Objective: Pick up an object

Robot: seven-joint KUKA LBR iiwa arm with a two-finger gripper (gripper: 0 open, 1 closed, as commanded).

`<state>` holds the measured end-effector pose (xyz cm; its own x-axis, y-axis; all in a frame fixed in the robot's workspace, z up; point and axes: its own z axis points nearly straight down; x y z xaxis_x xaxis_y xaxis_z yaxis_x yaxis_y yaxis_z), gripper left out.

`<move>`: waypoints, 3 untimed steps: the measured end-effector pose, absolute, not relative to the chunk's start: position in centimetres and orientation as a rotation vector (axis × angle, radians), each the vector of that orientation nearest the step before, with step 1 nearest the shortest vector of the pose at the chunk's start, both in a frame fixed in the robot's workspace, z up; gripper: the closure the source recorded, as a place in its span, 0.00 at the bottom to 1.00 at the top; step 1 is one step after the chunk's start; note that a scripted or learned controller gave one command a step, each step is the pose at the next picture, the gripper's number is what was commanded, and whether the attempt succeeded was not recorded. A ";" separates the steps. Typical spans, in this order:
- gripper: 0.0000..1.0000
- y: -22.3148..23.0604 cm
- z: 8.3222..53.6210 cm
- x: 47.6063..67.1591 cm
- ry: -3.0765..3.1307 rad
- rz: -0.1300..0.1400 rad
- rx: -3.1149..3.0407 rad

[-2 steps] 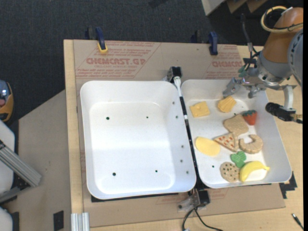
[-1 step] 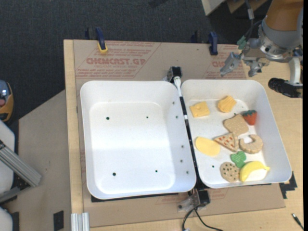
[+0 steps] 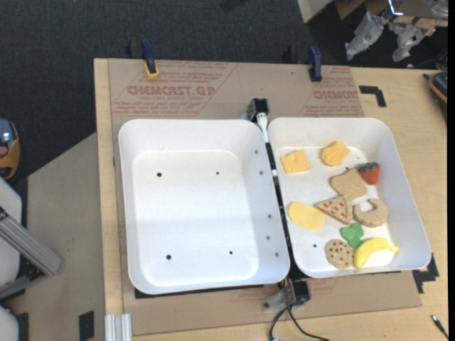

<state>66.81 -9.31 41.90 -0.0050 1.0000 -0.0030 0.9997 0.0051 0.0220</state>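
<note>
We could not tell the claw's state. The toy foods lay clustered in the right bin (image 3: 398, 162), the cheese cube (image 3: 296, 162) standing apart at its upper left, likeliest for our pick.

Dark carpet floor (image 3: 106, 20) surrounds a brown board-topped bench (image 3: 234, 84) with blue clamps (image 3: 148, 54).

We are looking at a robotics lab: a tabletop (image 3: 234, 84) covered in printed protective sheeting held by blue clamps (image 3: 150, 59), two white bins (image 3: 135, 190) fixed side by side, cabling (image 3: 288, 318) at the front edge, and aluminium framing (image 3: 28, 244) at left.
</note>
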 end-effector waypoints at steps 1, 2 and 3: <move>1.00 -9.5 41.9 66.7 2.219 0.003 2.214; 1.00 -16.1 44.1 64.6 2.209 0.000 2.222; 1.00 -14.6 50.6 60.0 2.215 0.009 2.214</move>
<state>60.01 -14.60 50.56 -0.0006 1.0000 -0.0029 0.9999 0.0006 0.0109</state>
